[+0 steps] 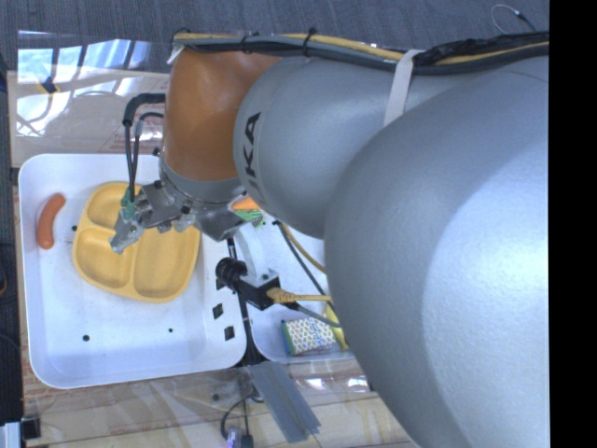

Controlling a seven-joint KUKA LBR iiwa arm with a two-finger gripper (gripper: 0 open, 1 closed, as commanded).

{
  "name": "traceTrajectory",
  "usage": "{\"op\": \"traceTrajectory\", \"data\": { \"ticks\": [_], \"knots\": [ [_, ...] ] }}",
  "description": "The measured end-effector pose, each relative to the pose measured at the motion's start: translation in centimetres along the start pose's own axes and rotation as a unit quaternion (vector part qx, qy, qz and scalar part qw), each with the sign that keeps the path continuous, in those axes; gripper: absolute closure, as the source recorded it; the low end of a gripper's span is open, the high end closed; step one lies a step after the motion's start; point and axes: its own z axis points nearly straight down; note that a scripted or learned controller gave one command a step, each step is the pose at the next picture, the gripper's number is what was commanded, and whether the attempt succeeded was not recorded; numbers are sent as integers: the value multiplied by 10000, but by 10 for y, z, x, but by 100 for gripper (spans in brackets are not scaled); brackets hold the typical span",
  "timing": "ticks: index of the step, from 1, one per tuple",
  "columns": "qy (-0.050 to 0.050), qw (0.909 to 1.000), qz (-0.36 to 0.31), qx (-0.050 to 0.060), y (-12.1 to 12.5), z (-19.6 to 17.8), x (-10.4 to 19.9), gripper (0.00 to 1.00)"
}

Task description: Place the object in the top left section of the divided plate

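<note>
A yellow divided plate lies tilted in the left white bin. My gripper hangs over the plate's upper left part, below the orange wrist band. A small green patch shows at the gripper's tip; I cannot tell whether it is an object held there. An orange-red sausage lies on the bin floor to the left of the plate, apart from it.
The grey arm covers most of the right bin. A patterned box lies near that bin's front edge, and an orange and green item peeks out beside the wrist. Bare bin floor lies in front of the plate.
</note>
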Motion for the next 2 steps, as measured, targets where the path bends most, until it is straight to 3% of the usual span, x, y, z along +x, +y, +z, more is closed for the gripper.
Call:
{"op": "traceTrajectory", "data": {
  "ticks": [1, 2],
  "knots": [
    [-6, 10000, -46, 24, 0, -8, 2, 100],
    [-5, 10000, -51, 27, 0, -8, 2, 0]
  ]
}}
